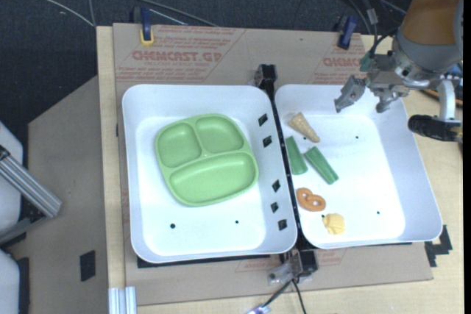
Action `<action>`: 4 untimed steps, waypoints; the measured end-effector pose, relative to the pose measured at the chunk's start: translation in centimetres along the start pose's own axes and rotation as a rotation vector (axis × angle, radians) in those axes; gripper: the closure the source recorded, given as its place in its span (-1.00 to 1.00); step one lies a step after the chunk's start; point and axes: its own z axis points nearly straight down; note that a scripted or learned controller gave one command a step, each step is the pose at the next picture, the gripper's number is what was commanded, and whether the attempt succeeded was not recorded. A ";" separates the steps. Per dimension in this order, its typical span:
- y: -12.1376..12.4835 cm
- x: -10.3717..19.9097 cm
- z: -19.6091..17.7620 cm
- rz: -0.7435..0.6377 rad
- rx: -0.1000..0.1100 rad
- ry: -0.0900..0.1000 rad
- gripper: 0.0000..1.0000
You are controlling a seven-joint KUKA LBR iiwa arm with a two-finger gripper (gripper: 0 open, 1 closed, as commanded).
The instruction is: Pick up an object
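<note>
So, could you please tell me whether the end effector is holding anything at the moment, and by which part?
Nothing is held: the end effector hangs open above the right white bin.

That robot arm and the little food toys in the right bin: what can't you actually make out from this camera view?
- Arm: the top and right edges of the camera view cut off its upper part.
- Tool: spread fingers, nothing between them; how high it hangs above the right bin is unclear from this slant.
- Yellow item: too small to identify.
- Pretzel and cone: surface detail blurred.
- Green divided plate: its underside is hidden.
</note>
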 end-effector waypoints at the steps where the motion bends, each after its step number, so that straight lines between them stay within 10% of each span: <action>1: 0.3 0.0 -0.8 -0.003 -0.014 -0.002 -1.00; 4: 0.0 -0.4 14.1 -0.003 -0.011 -0.001 -1.00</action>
